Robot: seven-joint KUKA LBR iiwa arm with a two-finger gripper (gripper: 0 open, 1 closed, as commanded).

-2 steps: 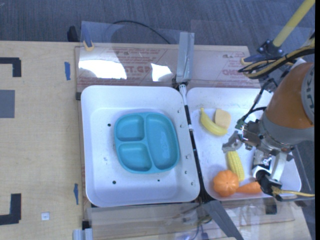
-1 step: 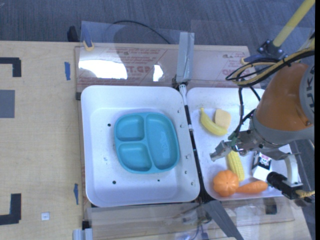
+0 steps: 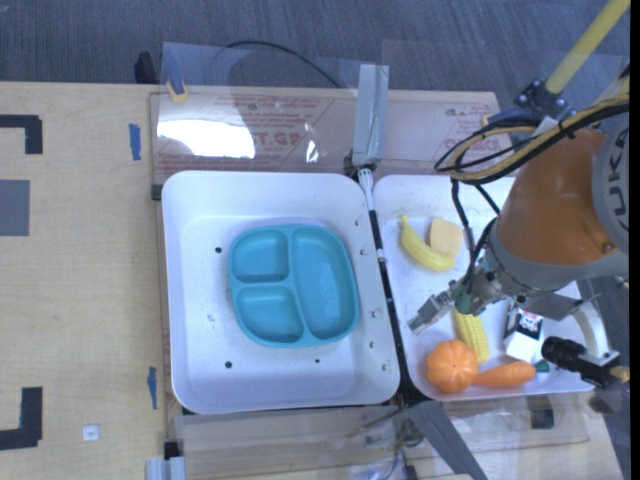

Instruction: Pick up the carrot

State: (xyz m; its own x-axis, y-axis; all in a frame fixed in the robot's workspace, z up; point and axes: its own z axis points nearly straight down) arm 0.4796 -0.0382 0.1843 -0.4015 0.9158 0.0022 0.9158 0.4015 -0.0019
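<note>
While my arm (image 3: 560, 208) reaches over the right bin (image 3: 395, 268), my gripper (image 3: 450, 303) hangs low inside it with its fingers spread apart, holding nothing. It sits just beside the top of the corn cob (image 3: 472, 333). My target, the carrot (image 3: 505, 374), lies near the bin's front edge, touching the orange (image 3: 450, 365). Farther back are a banana (image 3: 422, 248) and a yellow block (image 3: 446, 236). On the tabletop's left side, the other bin (image 3: 190, 298) carries a blue divided plate (image 3: 293, 284).

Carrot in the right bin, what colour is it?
Orange, with a green tip; the carrot shows clearly in the camera view.
</note>
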